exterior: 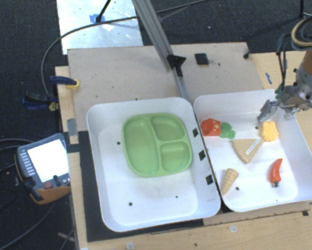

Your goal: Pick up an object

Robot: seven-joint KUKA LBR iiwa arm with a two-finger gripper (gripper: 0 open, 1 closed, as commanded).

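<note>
The right bin (pixel 311 180) holds several toy foods. A yellow piece (pixel 269 132) lies near its back right. A tan wedge (pixel 247 150) sits beside it, toward the middle. A red and green strawberry (pixel 214 127) is at the back left, a cone (pixel 229 179) at the front left, and a red chili (pixel 275 171) at the front right. My gripper (pixel 274 114) hangs over the bin's back right, just behind the yellow piece. It is open, with nothing between its fingers.
The left bin (pixel 112 209) carries a green divided plate (pixel 158 145). A grey pole (pixel 154 27) slants down to the wall between the bins. Cables and a handheld pendant (pixel 45 166) lie off the bench at the left.
</note>
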